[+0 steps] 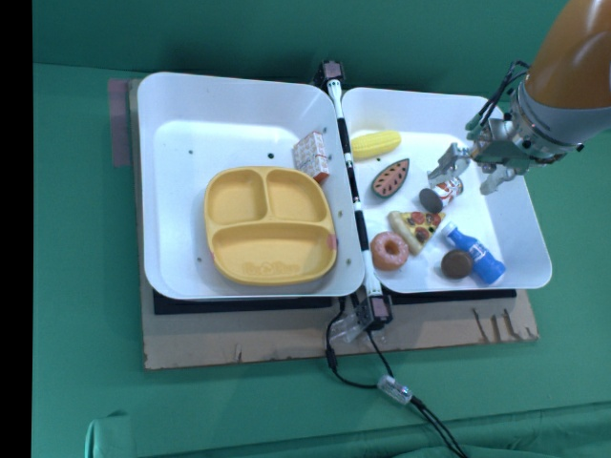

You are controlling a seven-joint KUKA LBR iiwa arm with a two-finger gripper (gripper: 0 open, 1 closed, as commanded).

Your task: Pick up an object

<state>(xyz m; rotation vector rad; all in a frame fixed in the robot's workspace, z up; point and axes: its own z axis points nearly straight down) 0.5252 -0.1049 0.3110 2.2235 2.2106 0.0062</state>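
Jaws stand apart, nothing between them; gripper (pixel 474 168) hovers at roughly 2 o'clock of the right bin (pixel 531 246), above its upper right area.

Candidate closest to the fingers: a small can (pixel 447 189) with a red-and-white label, just beside the left finger (pixel 448 164), at about 7 o'clock from the gripper. Touching the can at its 8 o'clock is a dark round piece (pixel 431 199). Whether the can is lying or tilted cannot be judged.

Outward from there, same bin: pizza slice (pixel 416 226) and watermelon slice (pixel 390 177) toward 9 o'clock, corn cob (pixel 375 144) at 10 o'clock, donut (pixel 389 250) at 8 o'clock, blue bottle (pixel 473 253) and a brown disc (pixel 456 264) at 6 o'clock.

Left bin (pixel 162 170): yellow divided plate (pixel 270 225), small carton (pixel 311 154) at its 1 o'clock.

Risks, judged: gripper sits off-centre from the can, so a straight descent may land a finger on the can and knock it aside. The dark piece crowding the can may block one finger or get pinched along. A round can may squirt out on closing.
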